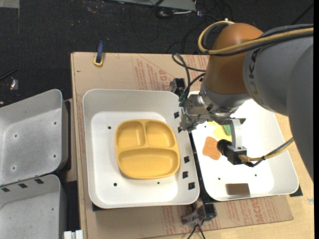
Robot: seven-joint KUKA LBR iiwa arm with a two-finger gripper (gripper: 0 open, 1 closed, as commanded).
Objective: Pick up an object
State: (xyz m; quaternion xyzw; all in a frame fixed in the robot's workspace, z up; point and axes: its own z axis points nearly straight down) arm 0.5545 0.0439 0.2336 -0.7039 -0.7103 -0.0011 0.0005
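Orange and flat, the small orange piece (210,146) is lying in the right bin (271,180), close to its left wall, with the end effector (197,114) hanging just above and beside it. Released or clenched? I cannot tell, the wrist is covering that. The piece is looking light, thin and probably soft, so a low pinch across its narrow width seems the best hold. A yellow scrap (218,131) and a green bit (227,129) are crowding just behind it, risking a double grab. A brown block (237,188) is sitting well apart near the front rim. In the left bin (99,183), a yellow divided plate (147,148) is resting out of the way.
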